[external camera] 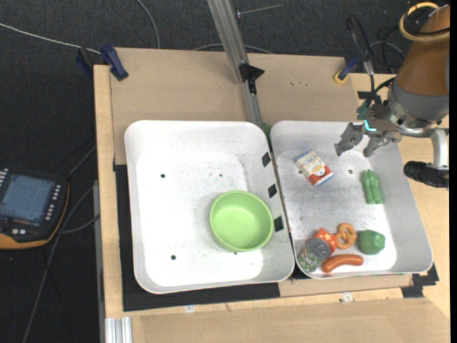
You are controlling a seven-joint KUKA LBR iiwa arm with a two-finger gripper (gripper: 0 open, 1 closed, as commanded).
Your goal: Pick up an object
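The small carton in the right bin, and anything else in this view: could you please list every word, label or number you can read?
None is legible.
Small carton: red and white print, too blurred to read.
Can by the bin's front edge: label too small to read.
Handheld pendant beside the bench: lit screen, no characters readable.

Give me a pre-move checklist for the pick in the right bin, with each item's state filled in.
1. Pincer open: ok, its fingers stand spread.
2. Pincer carrying nothing: ok, nothing sits between the fingers.
3. Pincer over the right bin: ok, above its upper part.
4. Target free of neighbours: ok for the small carton and the green stick; not ok for the heap at the lower edge, where the sausage, pretzel and green pepper crowd together.
5. Pincer lined up over a target: not ok, it hangs between carton and stick.
6. Height above the bin floor: cannot tell.
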